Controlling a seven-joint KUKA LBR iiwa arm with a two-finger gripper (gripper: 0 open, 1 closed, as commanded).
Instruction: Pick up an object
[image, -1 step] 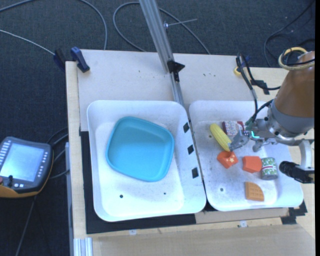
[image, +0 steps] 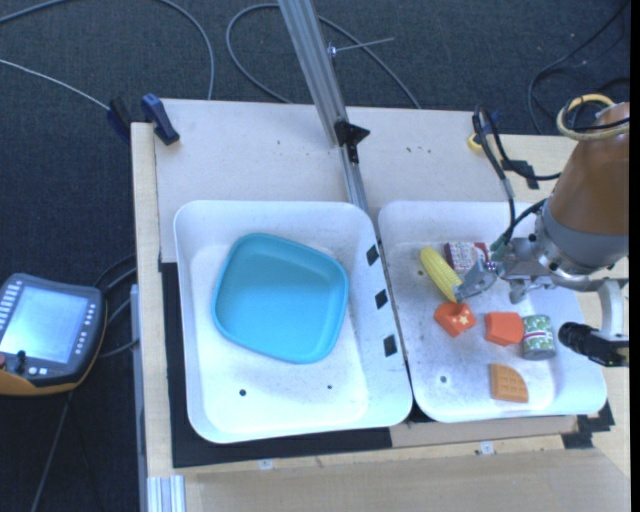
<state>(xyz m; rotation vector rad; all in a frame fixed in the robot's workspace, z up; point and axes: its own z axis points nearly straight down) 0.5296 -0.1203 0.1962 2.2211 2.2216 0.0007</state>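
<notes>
Gripper, finger state not discernible, hovers at the corn cob's 4 o'clock end: approach step, next move calls for closing on it.

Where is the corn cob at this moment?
The corn cob lies in the right bin, near its upper left, just above the orange block and beside the gripper.

- A robotics lab, by every sign.
- Plywood surface carrying two white bins on dark carpet.
- Teach pendant lying at left.
- Loose cables trailing across floor; aluminium mast clamped upright.
</notes>
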